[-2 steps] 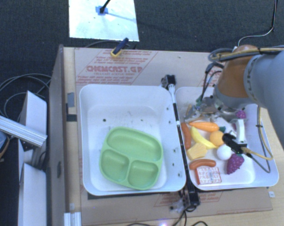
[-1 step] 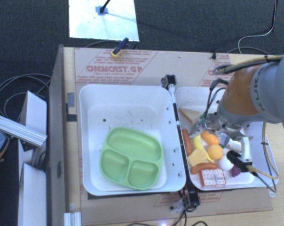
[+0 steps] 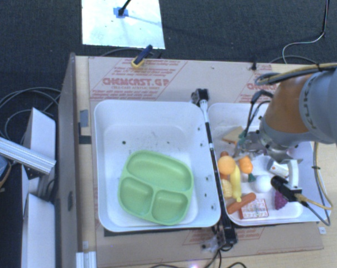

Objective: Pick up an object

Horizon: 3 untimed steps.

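Observation:
The right bin [image 3: 230, 113] holds several toy foods: an orange [image 3: 226, 164], a smaller orange fruit [image 3: 246, 165], a yellow banana [image 3: 236, 177], a carrot [image 3: 241, 202], a white egg [image 3: 261, 183], purple grapes [image 3: 280, 199], a red box [image 3: 255, 210] and a tan bread slice [image 3: 232, 133]. My gripper [image 3: 247, 144] hangs low over the middle of this bin, just above the small orange fruit and right of the bread slice. The wrist hides whatever lies under it.
The left bin [image 3: 146, 116] holds a green three-compartment tray [image 3: 155, 187]. A black divider rail [image 3: 209, 144] runs between the bins. The grey and orange arm [image 3: 302, 108] covers the right bin's far right part. A cable [image 3: 319, 200] trails along the right edge.

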Each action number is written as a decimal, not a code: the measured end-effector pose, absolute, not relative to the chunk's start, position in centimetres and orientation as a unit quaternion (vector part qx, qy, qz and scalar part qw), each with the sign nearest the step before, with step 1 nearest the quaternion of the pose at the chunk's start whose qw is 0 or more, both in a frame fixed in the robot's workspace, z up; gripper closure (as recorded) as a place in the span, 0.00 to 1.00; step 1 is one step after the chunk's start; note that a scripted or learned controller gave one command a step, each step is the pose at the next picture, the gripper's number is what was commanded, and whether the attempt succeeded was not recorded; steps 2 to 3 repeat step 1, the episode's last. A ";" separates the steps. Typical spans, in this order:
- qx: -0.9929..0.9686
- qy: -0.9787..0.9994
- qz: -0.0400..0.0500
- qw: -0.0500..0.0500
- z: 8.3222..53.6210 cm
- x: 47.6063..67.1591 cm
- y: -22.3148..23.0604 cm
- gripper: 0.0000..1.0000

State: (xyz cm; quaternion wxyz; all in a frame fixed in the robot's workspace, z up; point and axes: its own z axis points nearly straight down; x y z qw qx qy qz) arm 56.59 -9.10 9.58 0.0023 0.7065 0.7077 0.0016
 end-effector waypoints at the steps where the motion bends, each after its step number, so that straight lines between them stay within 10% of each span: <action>1: 0.705 0.709 0.002 0.001 18.5 55.4 -1.8 1.00; 3: 0.705 0.709 0.002 0.001 18.5 55.4 -1.8 1.00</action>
